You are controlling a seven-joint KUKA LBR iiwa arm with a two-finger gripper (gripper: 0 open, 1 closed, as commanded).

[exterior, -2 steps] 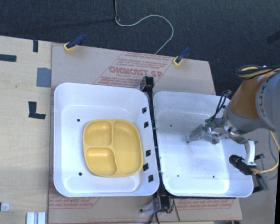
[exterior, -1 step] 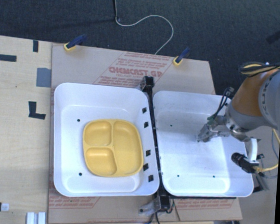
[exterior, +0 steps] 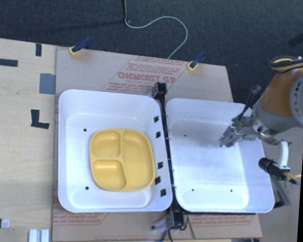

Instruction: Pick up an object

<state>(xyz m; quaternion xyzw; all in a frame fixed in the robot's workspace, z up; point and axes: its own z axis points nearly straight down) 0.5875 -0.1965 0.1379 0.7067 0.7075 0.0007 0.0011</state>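
I see the yellow tray (exterior: pixel 122 160) lying flat mid-left bin (exterior: pixel 71 106), light, stiff and slick I judge, best pinched at its rim, while my gripper (exterior: pixel 227 141) hangs over the right bin (exterior: pixel 208 200), grip unreadable

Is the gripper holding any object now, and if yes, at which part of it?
Nothing is held. The gripper is over the right bin, with nothing between its fingers. The yellow divided plate lies in the left bin, apart from it.

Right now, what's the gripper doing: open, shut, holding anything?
Gripper: cannot be told. It sits over the right bin, nothing visibly held. The yellow plate lies in the left bin.
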